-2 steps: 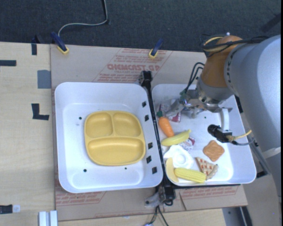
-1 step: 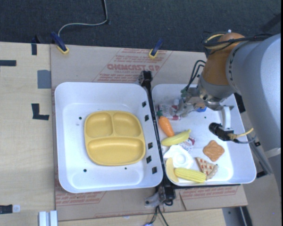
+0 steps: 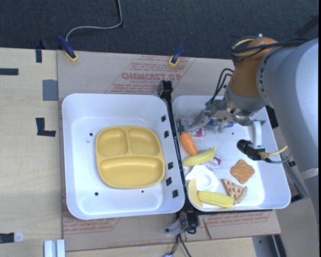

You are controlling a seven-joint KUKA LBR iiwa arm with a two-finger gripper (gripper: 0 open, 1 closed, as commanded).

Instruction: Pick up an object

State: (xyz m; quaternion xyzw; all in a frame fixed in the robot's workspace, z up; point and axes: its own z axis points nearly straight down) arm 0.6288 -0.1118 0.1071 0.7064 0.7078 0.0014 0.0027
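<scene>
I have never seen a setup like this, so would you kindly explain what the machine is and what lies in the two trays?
One camera looks down at a slant on a bench. The grey arm with an orange band is a robot reaching in from the right. Its end effector hangs over the right bin, above toy food: a carrot, a banana, corn, a fried egg, a pizza slice and a brown cookie. The left bin holds a yellow divided plate. Whether anything is gripped is unclear.
</scene>
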